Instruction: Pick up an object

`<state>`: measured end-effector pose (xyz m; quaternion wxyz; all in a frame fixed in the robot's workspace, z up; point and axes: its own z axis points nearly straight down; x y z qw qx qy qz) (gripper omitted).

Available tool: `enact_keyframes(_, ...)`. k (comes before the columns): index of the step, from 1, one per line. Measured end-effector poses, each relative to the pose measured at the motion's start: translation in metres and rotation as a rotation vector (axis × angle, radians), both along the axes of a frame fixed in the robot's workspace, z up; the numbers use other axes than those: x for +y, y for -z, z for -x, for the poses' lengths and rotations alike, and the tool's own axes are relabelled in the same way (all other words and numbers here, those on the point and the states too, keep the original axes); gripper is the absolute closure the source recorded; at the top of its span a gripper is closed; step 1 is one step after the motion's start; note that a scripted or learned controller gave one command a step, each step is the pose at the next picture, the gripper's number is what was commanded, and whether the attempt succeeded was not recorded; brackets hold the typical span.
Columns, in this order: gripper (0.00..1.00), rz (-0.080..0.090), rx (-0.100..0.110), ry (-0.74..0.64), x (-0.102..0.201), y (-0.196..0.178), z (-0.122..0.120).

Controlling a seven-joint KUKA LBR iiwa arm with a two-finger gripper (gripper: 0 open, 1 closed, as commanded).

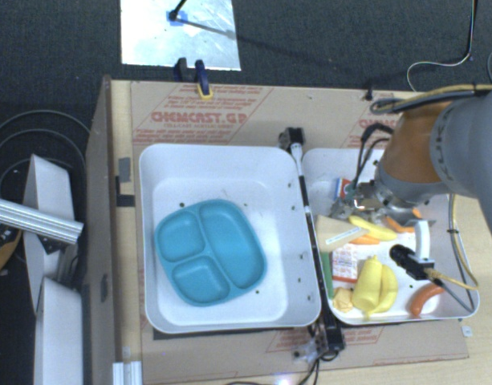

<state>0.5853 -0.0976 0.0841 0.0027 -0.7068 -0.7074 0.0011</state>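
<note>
The right white bin (318,163) holds a heap of small items. Among them are a yellow toy fruit (371,287), a reddish sausage (426,298), a slim yellow piece (364,226) with an orange piece (382,236) beside it, and a red-and-white card (346,258). My gripper (363,207) is low over the upper middle of this bin, just above the slim yellow piece. The wrist hides whatever lies under it. I see nothing clearly held.
A blue divided plate (209,249) lies in the left white bin (169,163). A ridge (307,215) separates the two bins. Cables run along the bench behind the right bin. A small red-and-blue item (342,187) lies near the right bin's far wall.
</note>
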Motion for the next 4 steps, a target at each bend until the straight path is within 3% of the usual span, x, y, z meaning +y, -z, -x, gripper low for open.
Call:
enact_keyframes(1, 0.00, 0.003, -0.005, 0.001, -0.010, 0.000, 0.014)
enact_keyframes(2, 0.00, 0.004, -0.010, -0.003, -0.022, -0.001, -0.016)
enact_keyframes(3, 1.00, 0.002, -0.011, -0.003, -0.021, -0.012, -0.016)
enact_keyframes(4, 0.00, 0.002, -0.010, -0.003, -0.021, -0.011, -0.016)
